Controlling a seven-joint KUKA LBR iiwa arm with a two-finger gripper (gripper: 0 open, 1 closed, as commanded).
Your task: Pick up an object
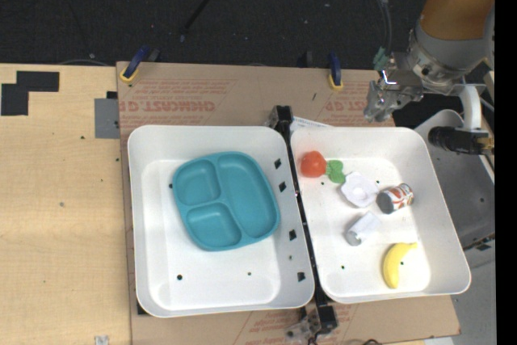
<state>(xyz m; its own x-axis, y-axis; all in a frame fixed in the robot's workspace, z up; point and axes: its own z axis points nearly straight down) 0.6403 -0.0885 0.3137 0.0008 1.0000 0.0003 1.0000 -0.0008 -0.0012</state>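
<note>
Yellow banana (397,264) in right bin (440,174), end effector (381,107) fingers unclear

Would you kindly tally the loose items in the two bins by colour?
Teal: 1, divided plastic plate
Red: 1, round tomato toy
Green: 1, small piece
White: 2, small cup, small bottle
Silver-red: 1, can
Yellow: 1, banana
Total: 7
</note>
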